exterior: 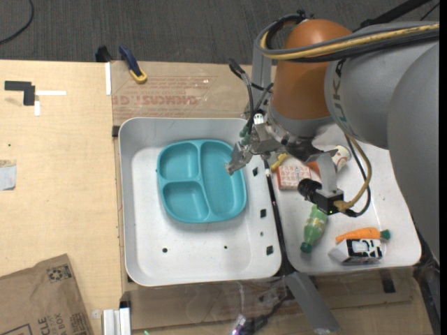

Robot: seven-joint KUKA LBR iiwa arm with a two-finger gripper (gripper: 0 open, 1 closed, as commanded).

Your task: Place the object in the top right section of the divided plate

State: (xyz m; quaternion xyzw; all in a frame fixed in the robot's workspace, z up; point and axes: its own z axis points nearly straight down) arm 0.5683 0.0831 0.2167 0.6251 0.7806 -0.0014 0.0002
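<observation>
- The claw [237,160] hangs at the right rim of the teal divided plate [201,181]; whether it holds anything, I cannot tell
- Likely the placing step: next, settle over the top right section [222,160]

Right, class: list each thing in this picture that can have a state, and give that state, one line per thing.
Divided plate: upright in the left bin, its sections bare.
Green bottle: lying on its side in the right bin.
Orange carrot: lying flat, beside a black-and-white item.
Tool: over the plate's right edge; nothing visibly held.
</observation>
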